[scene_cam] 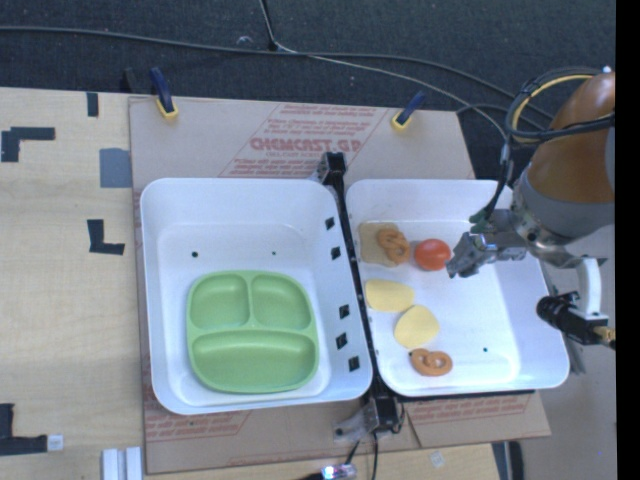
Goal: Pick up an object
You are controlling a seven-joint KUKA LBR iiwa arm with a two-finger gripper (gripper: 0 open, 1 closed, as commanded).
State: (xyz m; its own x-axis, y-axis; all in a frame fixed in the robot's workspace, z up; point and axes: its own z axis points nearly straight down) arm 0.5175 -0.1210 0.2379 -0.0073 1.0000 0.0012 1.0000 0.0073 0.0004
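My hand [468, 258] hangs just beside the red tomato [432, 255] in the right bin [540, 368], its grip unclear from here; I'd centre over it before descending.

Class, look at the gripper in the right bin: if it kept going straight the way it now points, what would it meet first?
Most likely the red tomato, which lies just left of the gripper in the right bin. The gripper's height above the bin is unclear, so it might pass over.
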